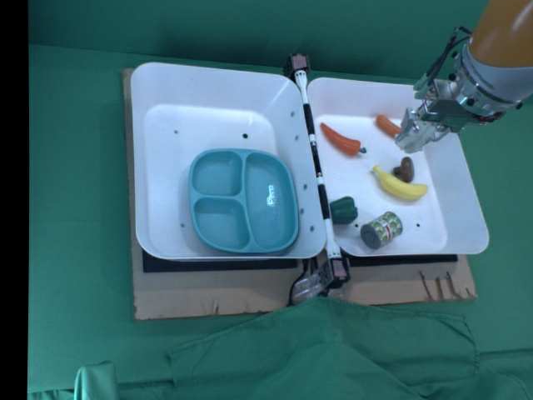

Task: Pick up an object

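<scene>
While the arm reaches in from the right, the contents stand as follows.

Orange carrot (386, 125): lies in the right bin, upper part, just beside and partly under the hand.
Hand (412, 139): hangs low over the right bin's upper right area, next to the carrot; nothing shows between its fingers; whether they are apart or together cannot be told.
Arm (500, 48): grey, with an orange band above the wrist, slanting down from the upper right corner.
Red chilli pepper (341, 139): lies slantwise left of the carrot, near the divider between the bins.
Brown potato-like piece (405, 169): small, dark, just below the hand, touching the banana's upper side.
Banana (399, 185): yellow, lies flat at the middle of the right bin.
Green bell pepper (343, 210): lies near the right bin's left wall, below the chilli.
Tin can (381, 230): on its side, green-and-red label, near the front of the right bin, right of the bell pepper.
Right bin (462, 215): shallow, white, holds all six small items.
Left bin (166, 107): shallow, white, touches the right bin along the divider.
Teal plate (243, 200): three compartments, lies flat in the left bin, toward its front right.
Bench (83, 182): covered in green cloth; cardboard sheet (216, 302) under both bins.
</scene>
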Controlling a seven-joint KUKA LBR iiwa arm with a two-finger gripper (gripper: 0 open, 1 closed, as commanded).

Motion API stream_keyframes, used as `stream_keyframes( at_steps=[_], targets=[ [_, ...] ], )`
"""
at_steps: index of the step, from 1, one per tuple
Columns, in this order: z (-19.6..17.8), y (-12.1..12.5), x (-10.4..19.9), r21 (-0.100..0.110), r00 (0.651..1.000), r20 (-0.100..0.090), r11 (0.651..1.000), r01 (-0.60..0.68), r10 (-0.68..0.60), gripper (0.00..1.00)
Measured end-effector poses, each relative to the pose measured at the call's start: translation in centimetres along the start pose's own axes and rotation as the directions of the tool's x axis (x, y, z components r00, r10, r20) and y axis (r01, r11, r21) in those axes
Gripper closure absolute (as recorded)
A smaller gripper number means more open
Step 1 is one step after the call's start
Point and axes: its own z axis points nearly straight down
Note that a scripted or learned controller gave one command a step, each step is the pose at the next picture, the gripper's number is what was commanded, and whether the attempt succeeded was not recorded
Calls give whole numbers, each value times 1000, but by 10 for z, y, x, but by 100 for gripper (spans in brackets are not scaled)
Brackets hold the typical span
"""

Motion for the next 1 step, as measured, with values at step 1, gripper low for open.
stream_keyframes(
  at_steps=[1],
  targets=[
    [-5,14,-78,-3,1000,4,1000,-2,2,100]
  ],
)
